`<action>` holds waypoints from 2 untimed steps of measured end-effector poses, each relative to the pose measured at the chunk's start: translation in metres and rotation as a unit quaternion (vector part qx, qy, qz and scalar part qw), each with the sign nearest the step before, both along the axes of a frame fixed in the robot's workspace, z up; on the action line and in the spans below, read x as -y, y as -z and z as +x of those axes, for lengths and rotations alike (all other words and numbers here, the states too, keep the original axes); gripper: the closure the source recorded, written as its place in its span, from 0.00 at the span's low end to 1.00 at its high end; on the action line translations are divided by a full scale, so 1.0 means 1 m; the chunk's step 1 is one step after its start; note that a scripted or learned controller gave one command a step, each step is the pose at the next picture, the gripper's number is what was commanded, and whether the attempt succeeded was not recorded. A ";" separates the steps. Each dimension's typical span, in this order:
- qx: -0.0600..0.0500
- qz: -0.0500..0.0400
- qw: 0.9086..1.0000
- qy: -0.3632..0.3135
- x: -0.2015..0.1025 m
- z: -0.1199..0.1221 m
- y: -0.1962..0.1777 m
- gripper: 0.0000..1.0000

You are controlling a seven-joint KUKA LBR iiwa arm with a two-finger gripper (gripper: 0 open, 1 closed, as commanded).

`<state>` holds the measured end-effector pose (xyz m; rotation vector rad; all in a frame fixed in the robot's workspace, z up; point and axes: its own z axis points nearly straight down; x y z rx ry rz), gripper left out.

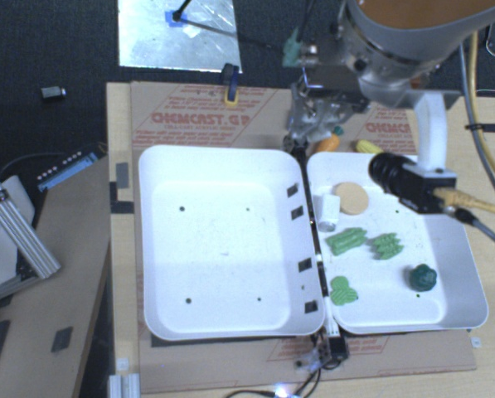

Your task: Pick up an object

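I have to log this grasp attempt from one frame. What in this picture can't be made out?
- Claw, camera view: the arm's wrist covers it, so its state and any contact are unreadable.
- Orange piece and yellow piece at the right bin's far edge: partly hidden by the arm, shapes unclear.
- Small white item by the divider: too small to identify.
- Arm's upper part: cut off by the top edge.

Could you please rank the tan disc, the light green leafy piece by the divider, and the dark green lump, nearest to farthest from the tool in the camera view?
The tool hangs over the right bin's far left corner.
1. Tan disc, in the far part of the right bin.
2. Light green leafy piece, near edge, by the divider.
3. Dark green lump, near right side.
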<state>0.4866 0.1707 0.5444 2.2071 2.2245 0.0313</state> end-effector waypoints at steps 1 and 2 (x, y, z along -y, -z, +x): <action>-0.009 -0.003 1.000 0.000 -0.027 -0.001 0.009 1.00; -0.009 -0.003 1.000 0.000 -0.058 -0.001 0.010 1.00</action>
